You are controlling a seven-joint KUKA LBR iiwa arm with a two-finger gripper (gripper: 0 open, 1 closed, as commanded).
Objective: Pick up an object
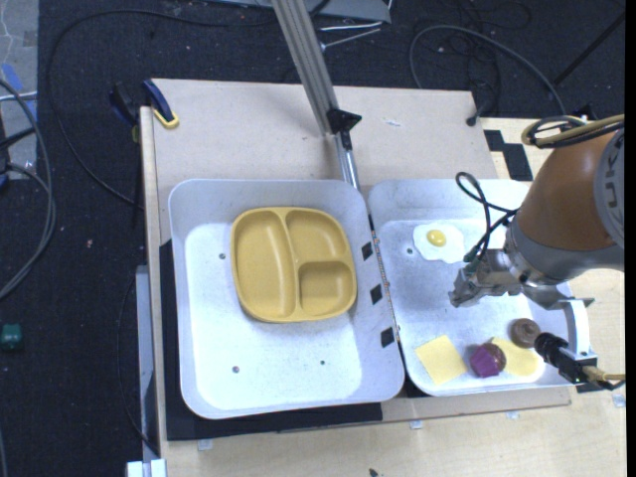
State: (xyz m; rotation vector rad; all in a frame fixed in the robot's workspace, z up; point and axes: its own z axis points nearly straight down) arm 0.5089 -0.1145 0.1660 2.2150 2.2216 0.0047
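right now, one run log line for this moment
hand: low in right bin, nothing seen held | nearby: fried egg, yellow slice, purple piece | left bin: yellow tray

Hidden and cut-off parts around the right bin

The arm (pixel 576 202) runs off the picture's right edge and covers the right bin's (pixel 397 207) far right corner and much of its right rim. The gripper (pixel 467 291) is too small and dark to read. A brown piece (pixel 524 332) and a pale yellow piece (pixel 527 364) near the bin's front right corner are partly covered by a dark fitting (pixel 561 351), itself clipped at the edge.
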